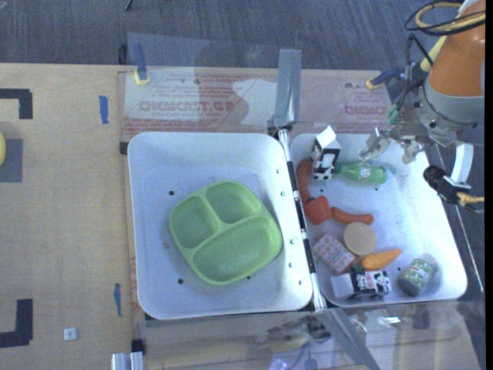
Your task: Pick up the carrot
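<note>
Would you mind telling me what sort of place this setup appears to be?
Most likely a robot lab's pick-and-place test bench: two white bins, toy food such as the carrot beside a green divided plate, and the arm's hand overhead.

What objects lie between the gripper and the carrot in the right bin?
In the camera view, between the gripper and the carrot lie a green bottle-shaped toy and a tan round disc.

Two shallow white bins sit side by side: the left bin (146, 206) and the right bin (431, 214). One green divided plate (225, 231) lies in the left one. The right one has two orange carrots (380, 258) (353, 216), two black-and-white cartons (325, 155) (371, 282), one green bottle (360, 173) and one round cracker (359, 239).
</note>
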`<state>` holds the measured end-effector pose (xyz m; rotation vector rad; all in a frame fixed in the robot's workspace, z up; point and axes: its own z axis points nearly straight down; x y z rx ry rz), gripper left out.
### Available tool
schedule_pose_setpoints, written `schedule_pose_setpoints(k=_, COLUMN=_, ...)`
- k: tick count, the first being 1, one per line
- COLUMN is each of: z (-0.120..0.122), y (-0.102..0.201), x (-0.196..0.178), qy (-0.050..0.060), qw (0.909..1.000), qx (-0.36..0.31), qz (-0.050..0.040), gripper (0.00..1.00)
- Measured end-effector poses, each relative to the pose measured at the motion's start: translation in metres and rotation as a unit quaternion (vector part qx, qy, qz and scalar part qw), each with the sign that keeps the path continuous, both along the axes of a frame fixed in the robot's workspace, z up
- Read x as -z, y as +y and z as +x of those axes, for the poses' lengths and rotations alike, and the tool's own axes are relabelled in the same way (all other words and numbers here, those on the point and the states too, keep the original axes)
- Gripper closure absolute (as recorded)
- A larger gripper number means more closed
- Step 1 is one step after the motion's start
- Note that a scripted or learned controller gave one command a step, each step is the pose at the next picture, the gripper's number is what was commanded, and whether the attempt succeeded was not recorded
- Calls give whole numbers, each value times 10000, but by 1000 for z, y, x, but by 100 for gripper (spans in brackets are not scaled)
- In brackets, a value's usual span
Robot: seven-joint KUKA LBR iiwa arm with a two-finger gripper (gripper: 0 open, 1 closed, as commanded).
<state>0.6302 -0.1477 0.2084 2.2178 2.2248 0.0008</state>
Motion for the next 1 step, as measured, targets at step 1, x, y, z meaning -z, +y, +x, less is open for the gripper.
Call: schedule_pose_setpoints(k=1, z=-102, y=-32, x=34, qy=-3, qw=9987, qx=-516, qz=-3, gripper=0)
